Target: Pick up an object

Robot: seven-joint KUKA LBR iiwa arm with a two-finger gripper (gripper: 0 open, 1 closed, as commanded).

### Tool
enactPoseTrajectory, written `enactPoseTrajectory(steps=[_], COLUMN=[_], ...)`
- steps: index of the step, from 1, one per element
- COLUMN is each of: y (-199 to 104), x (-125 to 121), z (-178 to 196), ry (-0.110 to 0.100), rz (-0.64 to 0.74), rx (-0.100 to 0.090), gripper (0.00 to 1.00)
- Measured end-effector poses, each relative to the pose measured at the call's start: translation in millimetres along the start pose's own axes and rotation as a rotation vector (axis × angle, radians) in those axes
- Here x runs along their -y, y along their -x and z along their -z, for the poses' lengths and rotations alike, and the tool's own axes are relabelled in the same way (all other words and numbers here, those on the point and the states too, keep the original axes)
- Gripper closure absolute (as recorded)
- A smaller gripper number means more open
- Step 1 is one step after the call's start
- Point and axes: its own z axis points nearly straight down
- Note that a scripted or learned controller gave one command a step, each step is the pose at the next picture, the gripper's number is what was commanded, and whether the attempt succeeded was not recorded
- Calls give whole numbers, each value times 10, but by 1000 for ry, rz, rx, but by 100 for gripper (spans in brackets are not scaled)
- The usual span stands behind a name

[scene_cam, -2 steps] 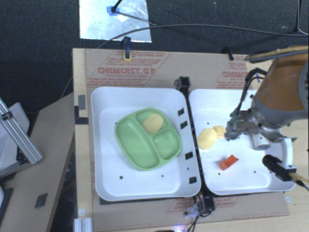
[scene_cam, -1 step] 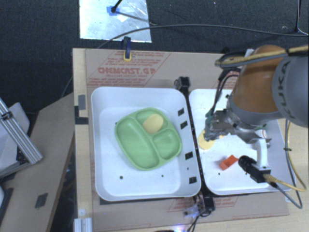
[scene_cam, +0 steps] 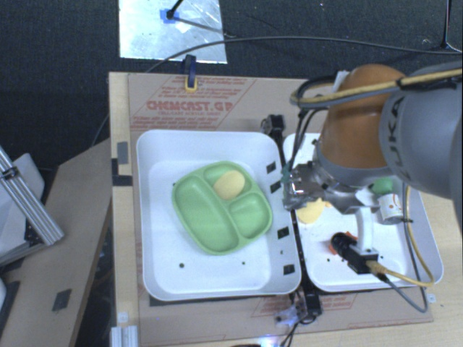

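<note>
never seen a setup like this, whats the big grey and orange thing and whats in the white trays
This is one picture from a fixed camera above a bench, looking down at a slant. The grey and orange shape is a robot arm reaching in from the right. At its end sits the tool, the part that grasps; it hangs over the right bin, near its left wall. I cannot tell whether it holds anything. The left bin holds a green divided plate with a yellow lump in one compartment. In the right bin a pale yellow piece lies by the tool, and a green thing and an orange thing lie close by.
</note>
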Motion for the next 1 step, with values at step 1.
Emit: enactPoseTrajectory(steps=[1], y=[-475], x=[116], z=[-122], ry=[-1], rz=[-1], rx=[1], gripper=[100])
